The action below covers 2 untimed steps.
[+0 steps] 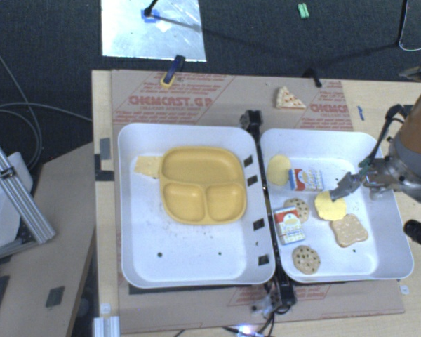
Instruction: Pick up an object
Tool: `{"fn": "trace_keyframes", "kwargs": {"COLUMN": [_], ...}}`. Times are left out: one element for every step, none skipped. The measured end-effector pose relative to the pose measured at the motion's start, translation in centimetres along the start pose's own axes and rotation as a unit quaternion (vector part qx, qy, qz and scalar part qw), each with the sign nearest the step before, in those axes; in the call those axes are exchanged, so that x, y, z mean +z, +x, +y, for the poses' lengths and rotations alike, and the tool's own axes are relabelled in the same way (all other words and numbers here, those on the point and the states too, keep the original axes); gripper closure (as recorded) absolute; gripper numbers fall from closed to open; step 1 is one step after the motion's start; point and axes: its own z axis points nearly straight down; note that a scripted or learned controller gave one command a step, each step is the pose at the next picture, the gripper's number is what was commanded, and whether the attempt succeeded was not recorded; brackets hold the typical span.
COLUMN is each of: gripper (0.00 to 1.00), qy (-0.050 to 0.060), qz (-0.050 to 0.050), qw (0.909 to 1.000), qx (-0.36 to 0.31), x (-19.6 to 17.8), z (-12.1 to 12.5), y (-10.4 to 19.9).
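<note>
Yellow plastic dominates the left bin (130, 258): a three-part tray (200, 186) sits in its middle, with a pale flat piece (147, 166) tucked against the tray's upper-left corner. The right bin (393, 258) holds the small toy foods. A yellow round (278, 168) lies near its upper left, a small carton (306, 180) just beside it, a second carton (288, 226) lower down touching a cookie (295, 209), another cookie (306, 259) near the bottom, and a toast slice (349, 230) toward the lower right.

The arm comes in from the right of the frame, and its end effector (344, 187) sits low over a yellow disc (330, 206) in the middle of the right bin, its dark tip at the disc's upper edge. From here I cannot tell whether the tip is spread or pressed together, nor whether it has hold of anything.

The disc looks like the target. I would judge it light, stiff and smooth, lying flat, so there is little height to catch; a pinch across its rim seems the best hold, and it could easily slide away or slip out. The toast touches its lower right side, which crowds that edge.

A pizza slice (290, 99) lies on the desk (217, 93) above the bins.
</note>
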Motion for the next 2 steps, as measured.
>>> {"fn": "trace_keyframes", "kwargs": {"gripper": [0.0,0.0], "qy": [-0.008,-0.003], "qz": [-0.005,0.0], "qw": [1.0,1.0], "qx": [-0.002,-0.002], "x": [12.3,12.5], "z": [3.6,8.8], "y": [2.5,4.0]}}
